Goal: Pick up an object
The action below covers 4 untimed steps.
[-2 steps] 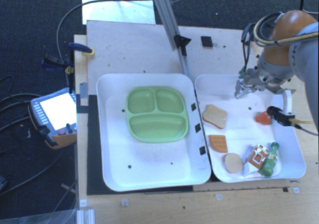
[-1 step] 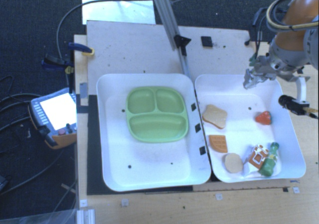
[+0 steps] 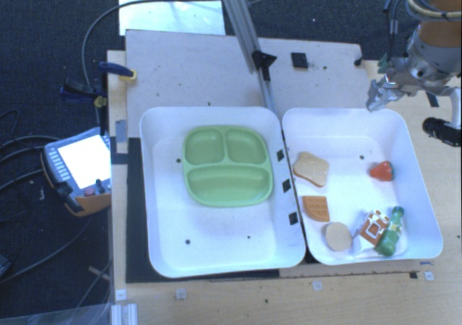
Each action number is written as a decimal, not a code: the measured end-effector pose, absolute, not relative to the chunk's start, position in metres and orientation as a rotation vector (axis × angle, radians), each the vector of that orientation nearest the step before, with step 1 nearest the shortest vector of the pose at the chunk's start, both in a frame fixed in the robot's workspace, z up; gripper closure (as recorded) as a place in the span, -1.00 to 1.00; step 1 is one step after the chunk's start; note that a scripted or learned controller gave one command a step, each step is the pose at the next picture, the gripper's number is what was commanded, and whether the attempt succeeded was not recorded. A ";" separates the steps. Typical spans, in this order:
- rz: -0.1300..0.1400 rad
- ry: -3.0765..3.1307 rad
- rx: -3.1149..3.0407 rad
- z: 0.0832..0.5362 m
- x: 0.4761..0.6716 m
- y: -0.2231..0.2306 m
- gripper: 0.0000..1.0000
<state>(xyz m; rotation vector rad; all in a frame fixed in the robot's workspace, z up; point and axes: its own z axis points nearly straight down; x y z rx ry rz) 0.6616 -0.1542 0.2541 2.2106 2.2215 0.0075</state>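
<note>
The right bin holds several small items: a slice of toast, an orange cracker-like piece, a round tan biscuit, a red tomato-like piece, a small orange-and-white carton and a green bottle. My gripper hangs above the bin's far right corner, well away from all of them. Nothing shows between its fingertips, and its opening is too small to read.
The left bin bears a green divided plate. A grey metal pole slants across the back board. A handheld pendant and cables lie off the bench to the left.
</note>
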 end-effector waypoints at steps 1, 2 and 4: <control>0.007 2.224 2.210 0.304 0.663 -0.154 1.00; 0.002 2.231 2.212 0.282 0.657 -0.107 1.00; 0.002 2.234 2.211 0.249 0.630 0.004 1.00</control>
